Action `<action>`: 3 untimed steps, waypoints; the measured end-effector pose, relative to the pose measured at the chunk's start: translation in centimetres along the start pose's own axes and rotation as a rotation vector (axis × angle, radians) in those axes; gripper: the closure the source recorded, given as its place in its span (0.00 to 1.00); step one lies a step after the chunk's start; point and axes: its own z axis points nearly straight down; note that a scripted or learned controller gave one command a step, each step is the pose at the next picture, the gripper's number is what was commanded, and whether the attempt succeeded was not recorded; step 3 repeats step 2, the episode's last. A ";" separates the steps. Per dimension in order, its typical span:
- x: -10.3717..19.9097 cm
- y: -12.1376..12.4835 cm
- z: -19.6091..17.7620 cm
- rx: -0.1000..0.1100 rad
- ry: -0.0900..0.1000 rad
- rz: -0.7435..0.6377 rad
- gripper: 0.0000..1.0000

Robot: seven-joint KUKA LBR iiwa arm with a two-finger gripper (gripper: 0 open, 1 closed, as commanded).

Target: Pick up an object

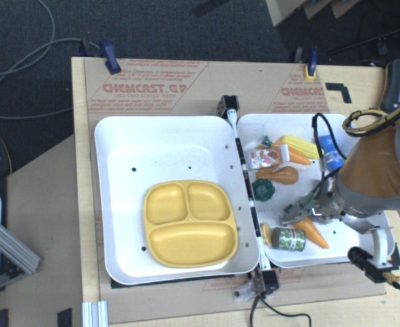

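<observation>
- The gripper [300, 212] hung low in the right bin [279, 124], its dark fingers reaching toward the bin's front left corner; whether they were spread or closed, I could not tell.
- An orange carrot [315, 233] lay just beside and slightly in front of the fingertips, its long axis slanting from the gripper toward the front right.
- A small green can [287, 239] lay on its side just left of the carrot, near the front wall.
- Judging from this, the carrot was nearest.

A yellow divided plate [189, 222] lies in a white bin [118, 182]; beside it, an orange carrot [315, 232].
</observation>
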 end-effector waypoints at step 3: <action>10.3 0.2 -10.5 -0.010 0.001 -0.013 1.00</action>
